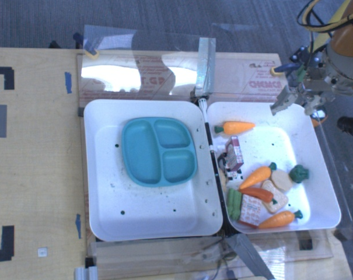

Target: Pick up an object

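The right bin (316,156) holds several toy foods. A carrot (237,127) lies near its back left corner, and a small maroon carton (235,154) sits below it. Toward the front lie a second carrot (255,177), a broccoli floret (299,172), a pale bread slice (280,181), a red pepper (259,194), a green pod (234,203), a red and white packet (252,210) and a third carrot (278,219). My gripper (297,102) hangs above the bin's back right corner, open, with nothing between its fingers.
The left bin (100,185) holds a blue divided plate (160,150). A clear plastic sheet and a cardboard panel (164,74) stand behind both bins. Yellow cables (316,4) loop at the top right by the arm.
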Available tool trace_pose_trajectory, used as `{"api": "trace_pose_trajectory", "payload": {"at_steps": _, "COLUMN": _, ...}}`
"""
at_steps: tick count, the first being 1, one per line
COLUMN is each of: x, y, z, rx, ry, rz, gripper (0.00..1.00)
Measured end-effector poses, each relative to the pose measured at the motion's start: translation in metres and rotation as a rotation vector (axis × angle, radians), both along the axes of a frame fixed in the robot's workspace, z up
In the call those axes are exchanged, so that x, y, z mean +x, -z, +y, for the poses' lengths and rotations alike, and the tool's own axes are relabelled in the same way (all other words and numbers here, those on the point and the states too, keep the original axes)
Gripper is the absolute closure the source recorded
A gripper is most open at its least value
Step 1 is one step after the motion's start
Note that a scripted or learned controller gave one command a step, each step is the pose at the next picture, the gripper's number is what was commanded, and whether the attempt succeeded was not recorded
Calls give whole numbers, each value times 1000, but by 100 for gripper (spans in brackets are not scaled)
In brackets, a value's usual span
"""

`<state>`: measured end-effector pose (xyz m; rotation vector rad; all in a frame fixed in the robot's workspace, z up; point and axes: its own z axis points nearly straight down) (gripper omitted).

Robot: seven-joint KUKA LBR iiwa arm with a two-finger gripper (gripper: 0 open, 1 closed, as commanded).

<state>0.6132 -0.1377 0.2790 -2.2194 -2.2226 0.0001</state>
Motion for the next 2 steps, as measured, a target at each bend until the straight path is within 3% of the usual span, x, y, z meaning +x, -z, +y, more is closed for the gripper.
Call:
{"api": "trace_pose_trajectory", "payload": {"at_steps": 1, "x": -68, "y": 87, "z": 4, "rx": 0, "ry": 181, "rz": 7, "gripper": 0}}
{"api": "trace_pose_trajectory", "payload": {"at_steps": 2, "x": -32, "y": -23, "z": -28, "rx": -2, "ry": 256, "rz": -9, "gripper": 0}}
